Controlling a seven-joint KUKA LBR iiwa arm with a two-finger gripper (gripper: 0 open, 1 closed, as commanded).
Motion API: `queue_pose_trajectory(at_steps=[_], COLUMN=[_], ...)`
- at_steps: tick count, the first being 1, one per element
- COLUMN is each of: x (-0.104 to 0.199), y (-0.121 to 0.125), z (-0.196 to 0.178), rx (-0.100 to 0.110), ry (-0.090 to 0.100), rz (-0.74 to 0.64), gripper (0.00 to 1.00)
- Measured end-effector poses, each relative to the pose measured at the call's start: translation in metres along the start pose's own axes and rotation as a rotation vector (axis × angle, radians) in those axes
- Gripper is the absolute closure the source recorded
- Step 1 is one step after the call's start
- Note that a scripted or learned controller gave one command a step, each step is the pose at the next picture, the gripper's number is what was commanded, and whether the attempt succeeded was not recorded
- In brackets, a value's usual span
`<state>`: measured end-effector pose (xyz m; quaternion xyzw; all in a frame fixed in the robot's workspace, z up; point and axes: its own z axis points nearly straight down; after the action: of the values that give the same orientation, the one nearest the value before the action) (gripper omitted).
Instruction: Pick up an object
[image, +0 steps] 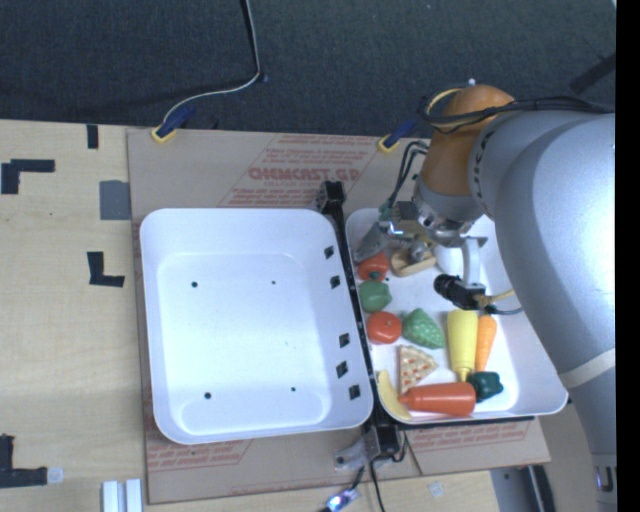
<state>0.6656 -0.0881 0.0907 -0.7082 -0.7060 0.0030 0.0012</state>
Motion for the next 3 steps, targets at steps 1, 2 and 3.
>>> queue_pose_trajectory(at_steps=[1, 2, 3], x=[-0.050, -0.082, -0.113], y=[-0.006, 0.001, 0.005], z=[0.003, 0.004, 0.005], rx=[-0.014, -0.012, -0.004], ry=[0.001, 0.001, 0.013], rz=[-0.002, -0.004, -0.003], gripper=[0.00, 0.00, 0.00])
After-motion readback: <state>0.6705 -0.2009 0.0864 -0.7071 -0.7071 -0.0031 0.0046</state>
